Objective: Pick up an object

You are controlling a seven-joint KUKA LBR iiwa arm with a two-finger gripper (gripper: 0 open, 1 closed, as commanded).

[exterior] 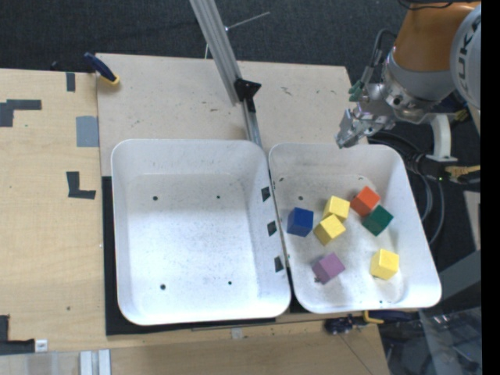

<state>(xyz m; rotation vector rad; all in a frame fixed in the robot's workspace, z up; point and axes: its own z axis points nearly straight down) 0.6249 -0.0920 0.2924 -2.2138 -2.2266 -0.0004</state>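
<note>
1. Blocks lie in the right bin [414, 209]: a blue block [300, 222], a purple block [328, 267], two yellow blocks [334, 217], an orange block [364, 201], a green block [377, 221], another yellow block [384, 263].
2. The gripper [349, 135] hangs above that bin's far rim, holding nothing visible.
3. The left bin [125, 209] lies beside it.
4. No writing is readable.

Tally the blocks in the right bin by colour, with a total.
Yellow blocks: 3
Blue block: 1
Orange block: 1
Green block: 1
Purple block: 1
Total: 7, all in the right bin
</note>
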